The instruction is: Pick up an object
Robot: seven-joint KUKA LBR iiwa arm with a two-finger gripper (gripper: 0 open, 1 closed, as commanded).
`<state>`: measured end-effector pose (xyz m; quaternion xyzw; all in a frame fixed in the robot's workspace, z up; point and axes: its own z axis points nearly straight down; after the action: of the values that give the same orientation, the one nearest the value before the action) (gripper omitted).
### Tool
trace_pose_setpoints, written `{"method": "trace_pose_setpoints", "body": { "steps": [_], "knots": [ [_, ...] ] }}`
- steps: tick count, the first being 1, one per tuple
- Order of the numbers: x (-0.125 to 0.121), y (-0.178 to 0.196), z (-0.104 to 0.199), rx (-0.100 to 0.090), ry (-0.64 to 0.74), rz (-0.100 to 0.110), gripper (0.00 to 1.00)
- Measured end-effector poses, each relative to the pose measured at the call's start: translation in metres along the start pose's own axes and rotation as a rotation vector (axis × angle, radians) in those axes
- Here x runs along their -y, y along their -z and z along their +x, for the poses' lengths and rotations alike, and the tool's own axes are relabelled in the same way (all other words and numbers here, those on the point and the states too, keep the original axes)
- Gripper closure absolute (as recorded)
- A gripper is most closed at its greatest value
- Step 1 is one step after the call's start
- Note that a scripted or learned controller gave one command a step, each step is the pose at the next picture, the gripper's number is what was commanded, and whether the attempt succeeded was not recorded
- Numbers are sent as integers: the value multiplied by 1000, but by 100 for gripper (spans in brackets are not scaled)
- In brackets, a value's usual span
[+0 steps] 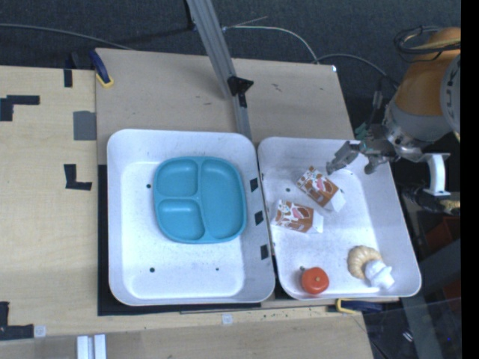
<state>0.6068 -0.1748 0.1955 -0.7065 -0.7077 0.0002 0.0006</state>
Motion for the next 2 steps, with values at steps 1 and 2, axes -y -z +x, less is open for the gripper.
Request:
{"method": "trace_pose_setpoints", "body": {
  "steps": [1, 2],
  "knots": [
    [0, 0, 0, 0, 0, 0, 0],
    [1, -44, -3, 1, 0, 4, 0]
  ]
}}
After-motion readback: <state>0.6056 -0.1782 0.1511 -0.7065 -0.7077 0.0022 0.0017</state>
